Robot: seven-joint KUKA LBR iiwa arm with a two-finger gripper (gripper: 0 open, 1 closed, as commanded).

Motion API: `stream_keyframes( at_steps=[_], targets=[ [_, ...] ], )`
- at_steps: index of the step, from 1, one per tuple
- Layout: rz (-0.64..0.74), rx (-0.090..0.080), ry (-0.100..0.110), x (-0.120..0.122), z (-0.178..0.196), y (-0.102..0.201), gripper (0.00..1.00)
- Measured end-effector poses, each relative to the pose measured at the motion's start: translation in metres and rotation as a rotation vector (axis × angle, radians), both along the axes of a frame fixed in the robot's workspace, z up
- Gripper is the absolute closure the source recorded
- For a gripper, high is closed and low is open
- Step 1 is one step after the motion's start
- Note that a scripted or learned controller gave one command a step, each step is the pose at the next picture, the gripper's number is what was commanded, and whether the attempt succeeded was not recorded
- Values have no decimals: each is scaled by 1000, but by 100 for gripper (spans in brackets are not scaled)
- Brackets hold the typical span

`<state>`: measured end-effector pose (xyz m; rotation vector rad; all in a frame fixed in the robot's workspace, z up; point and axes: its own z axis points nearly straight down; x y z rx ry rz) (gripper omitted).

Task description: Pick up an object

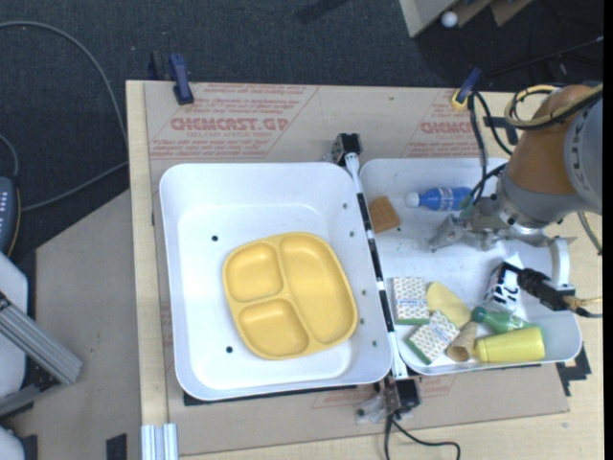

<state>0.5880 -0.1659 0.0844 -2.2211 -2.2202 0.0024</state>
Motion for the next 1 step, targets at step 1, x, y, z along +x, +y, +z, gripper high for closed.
stream_keyframes(
  at_steps=[1],
  targets=[
    [-1, 1, 0, -110, 0, -48, 0]
  ],
)
